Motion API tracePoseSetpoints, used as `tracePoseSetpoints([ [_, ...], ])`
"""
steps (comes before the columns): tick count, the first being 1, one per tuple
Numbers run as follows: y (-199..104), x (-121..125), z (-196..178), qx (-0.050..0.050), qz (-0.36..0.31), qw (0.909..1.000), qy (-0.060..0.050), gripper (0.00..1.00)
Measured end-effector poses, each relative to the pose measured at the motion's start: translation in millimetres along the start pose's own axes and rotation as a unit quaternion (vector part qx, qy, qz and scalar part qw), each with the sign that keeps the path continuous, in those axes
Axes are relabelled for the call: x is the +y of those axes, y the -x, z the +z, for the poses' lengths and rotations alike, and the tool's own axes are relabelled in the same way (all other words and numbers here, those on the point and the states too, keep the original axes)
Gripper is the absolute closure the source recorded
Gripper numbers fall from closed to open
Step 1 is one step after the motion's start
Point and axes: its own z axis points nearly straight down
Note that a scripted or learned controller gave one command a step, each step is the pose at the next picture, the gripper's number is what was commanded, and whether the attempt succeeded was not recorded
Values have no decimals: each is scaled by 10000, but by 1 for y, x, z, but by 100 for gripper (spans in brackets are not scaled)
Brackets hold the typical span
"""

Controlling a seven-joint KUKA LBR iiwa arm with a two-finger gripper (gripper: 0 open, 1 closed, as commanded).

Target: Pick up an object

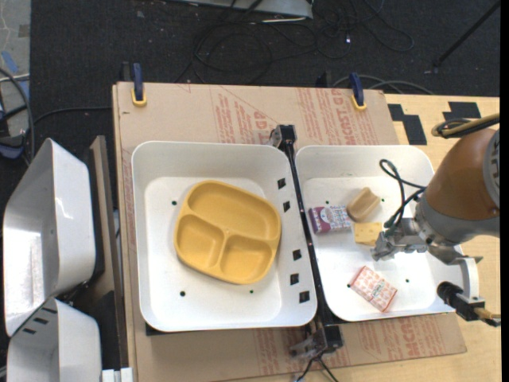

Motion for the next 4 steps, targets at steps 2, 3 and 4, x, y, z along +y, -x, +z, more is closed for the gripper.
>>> tracePoseSetpoints([
  [2, 16, 6, -110, -15, -37, 10000, 29, 100],
  [3, 17, 7, -149, -14, -46, 10000, 29, 100],
  [4, -39, 29, -154, 0, -69, 10000, 13, 100],
])
